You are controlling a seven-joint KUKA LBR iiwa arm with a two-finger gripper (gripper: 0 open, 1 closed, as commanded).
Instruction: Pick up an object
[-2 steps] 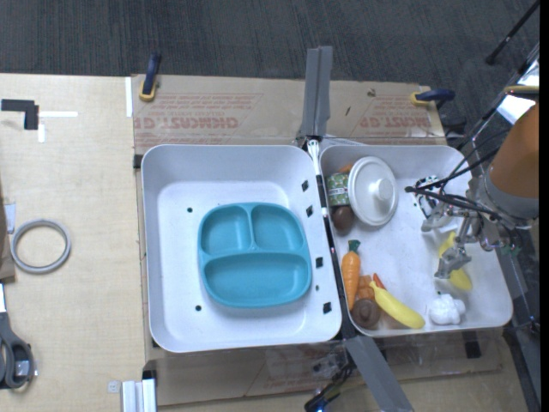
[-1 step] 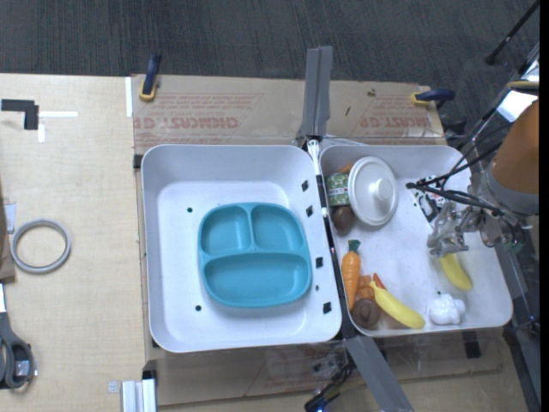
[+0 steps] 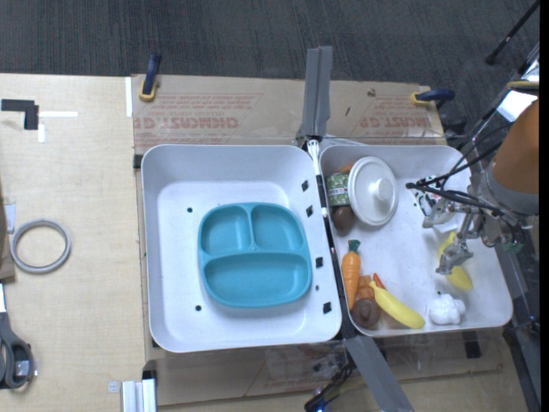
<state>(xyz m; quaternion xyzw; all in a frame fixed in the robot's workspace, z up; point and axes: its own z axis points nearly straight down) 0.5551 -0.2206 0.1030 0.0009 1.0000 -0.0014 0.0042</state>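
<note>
The gripper (image 3: 452,260) hangs over a small yellow piece (image 3: 455,275) just beneath; how its grasp stands, cannot tell

Two shallow white bins sit side by side on the bench. The left bin (image 3: 163,256) holds a teal divided plate (image 3: 255,255), lying flat near its middle. The right bin (image 3: 403,243) is more crowded: a white lidded pot (image 3: 374,190) rests near its far left corner, with a carrot (image 3: 351,269), a banana (image 3: 396,308) and a brown round item (image 3: 367,314) along the left and near sides — and a white fluffy ball (image 3: 445,311) by the near right corner. The gripper (image 3: 453,260) hangs low over the right side of this bin, just above or against a small yellow object (image 3: 458,277); contact is unclear. A roll of tape (image 3: 39,245) lies on the bench, well left of the bins.
</note>
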